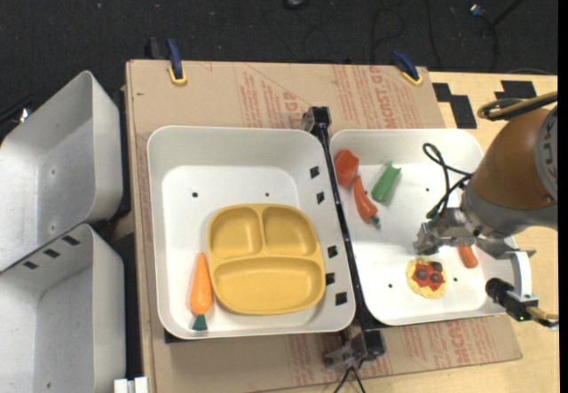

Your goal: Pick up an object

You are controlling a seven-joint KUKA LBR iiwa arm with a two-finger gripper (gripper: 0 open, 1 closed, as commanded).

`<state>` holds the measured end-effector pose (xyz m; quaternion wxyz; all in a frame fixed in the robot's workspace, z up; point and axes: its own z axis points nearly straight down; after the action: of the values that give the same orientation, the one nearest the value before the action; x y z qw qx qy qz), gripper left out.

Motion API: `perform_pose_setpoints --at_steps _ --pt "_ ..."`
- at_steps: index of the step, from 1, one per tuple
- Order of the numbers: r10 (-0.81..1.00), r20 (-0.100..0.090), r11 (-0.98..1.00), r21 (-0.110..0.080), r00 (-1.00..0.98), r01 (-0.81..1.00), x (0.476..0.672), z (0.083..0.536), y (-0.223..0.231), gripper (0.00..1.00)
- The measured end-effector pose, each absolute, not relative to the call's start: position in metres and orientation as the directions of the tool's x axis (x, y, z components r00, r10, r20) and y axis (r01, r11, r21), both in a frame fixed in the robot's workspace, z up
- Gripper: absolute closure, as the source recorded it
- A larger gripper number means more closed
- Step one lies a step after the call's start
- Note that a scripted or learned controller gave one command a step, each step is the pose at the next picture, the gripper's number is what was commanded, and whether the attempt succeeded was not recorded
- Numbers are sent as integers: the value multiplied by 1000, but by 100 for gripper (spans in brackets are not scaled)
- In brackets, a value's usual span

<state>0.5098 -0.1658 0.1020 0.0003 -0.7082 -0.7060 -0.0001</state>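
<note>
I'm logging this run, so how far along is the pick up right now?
Done: the arm is down in the right bin. In hand: nothing visibly; the gripper sits low above the toy pizza, beside an orange piece. Left: grasping and lifting an object.

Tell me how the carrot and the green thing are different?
The carrot is orange with a dark green tip; the green piece is all green. The carrot lies in the left bin beside the yellow plate; the green piece lies in the right bin. Both are long toys.
</note>
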Motion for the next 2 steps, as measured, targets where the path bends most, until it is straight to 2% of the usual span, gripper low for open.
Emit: perform_pose_setpoints --at_steps 2 --pt "1000 -2 1 5 -1 1000 510 213 -173 100"
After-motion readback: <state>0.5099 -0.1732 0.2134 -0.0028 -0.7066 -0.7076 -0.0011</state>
